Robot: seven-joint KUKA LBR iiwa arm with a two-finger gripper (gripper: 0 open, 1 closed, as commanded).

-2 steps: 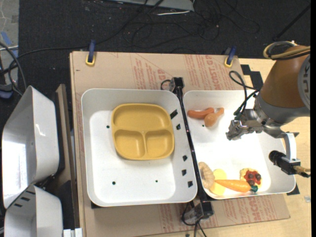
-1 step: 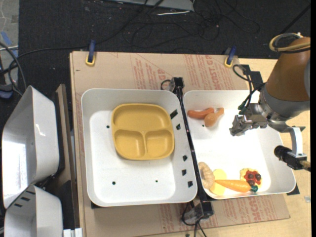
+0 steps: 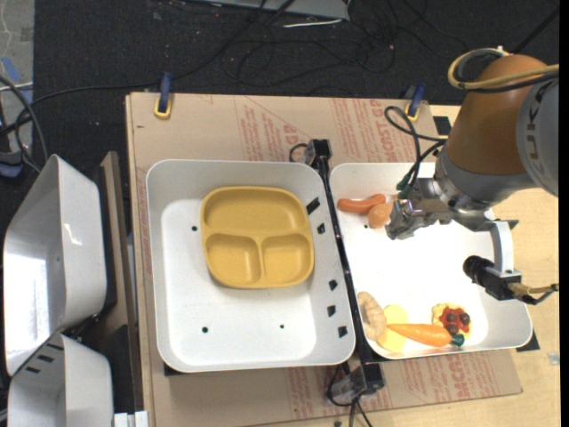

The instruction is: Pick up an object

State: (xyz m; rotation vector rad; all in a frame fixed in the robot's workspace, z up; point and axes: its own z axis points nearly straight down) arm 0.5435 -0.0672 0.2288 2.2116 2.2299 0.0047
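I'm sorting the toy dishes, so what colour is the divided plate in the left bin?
The divided plate is mustard yellow, seen in the camera view.

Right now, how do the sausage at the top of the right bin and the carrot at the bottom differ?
The sausage is reddish and curved; the carrot is orange, straighter and tapers to a point. The sausage lies right beside the gripper; the carrot lies far from it, among other toy food. Both lie flat in the right bin.

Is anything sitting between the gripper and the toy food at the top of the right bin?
Nothing visible. The gripper hovers at the top of the right bin, right beside the hot dog and the orange piece, with no other item between them. The carrot lies apart, near the bottom edge.
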